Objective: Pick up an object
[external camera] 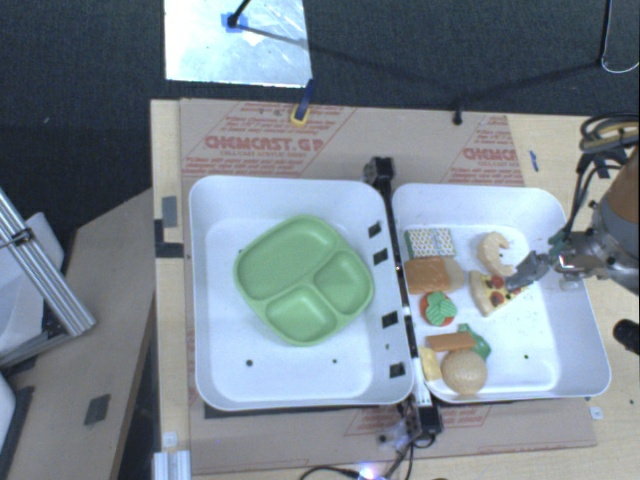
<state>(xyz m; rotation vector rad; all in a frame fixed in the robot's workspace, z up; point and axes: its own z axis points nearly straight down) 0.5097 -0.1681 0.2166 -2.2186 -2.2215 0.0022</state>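
The right bin (575, 343) holds several toy foods: a speckled cracker (430, 241), a slice of toast (432, 273), a red strawberry (438, 308), a curved pale pastry (492, 250), a pizza slice (488, 294), a sausage (451, 341) and a round bun (464, 371). My gripper (520, 276) reaches in from the right and its tip sits low over the right end of the pizza slice, just below the pastry. I cannot tell whether it touches either one.
A green divided plate (305, 280) lies in the left bin (225, 368). A black hinged divider (392, 288) runs between the bins. The arm's wrist and cables (605, 238) hang over the right bin's right rim. A foil sheet (240, 28) lies beyond the bench.
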